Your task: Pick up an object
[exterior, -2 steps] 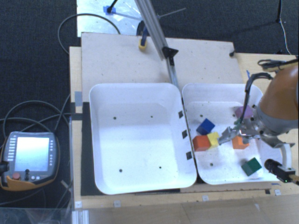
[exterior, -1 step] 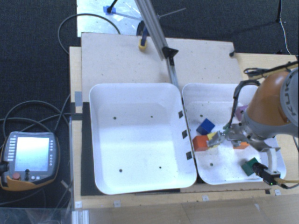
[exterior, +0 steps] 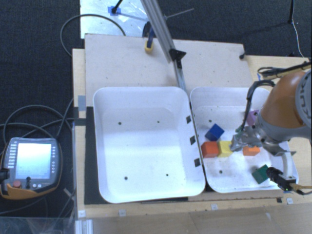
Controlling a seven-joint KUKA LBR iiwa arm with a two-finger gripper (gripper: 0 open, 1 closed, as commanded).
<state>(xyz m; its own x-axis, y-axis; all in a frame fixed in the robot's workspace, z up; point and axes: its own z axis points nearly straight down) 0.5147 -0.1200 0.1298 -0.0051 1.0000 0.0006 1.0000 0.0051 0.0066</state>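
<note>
Blocks sit clustered in the right bin (exterior: 229, 99) on my feed: a blue block (exterior: 214, 131), an orange-red block (exterior: 210, 149) touching a yellow block (exterior: 224, 148), a smaller orange block (exterior: 251, 151), a pink piece (exterior: 253, 116) and a green block (exterior: 261, 174). My gripper (exterior: 240, 143) hangs low between the yellow and small orange blocks; I cannot tell how wide it stands or whether it has hold of anything. The left bin (exterior: 105, 101) lies beside it on the desk (exterior: 122, 52).
</note>
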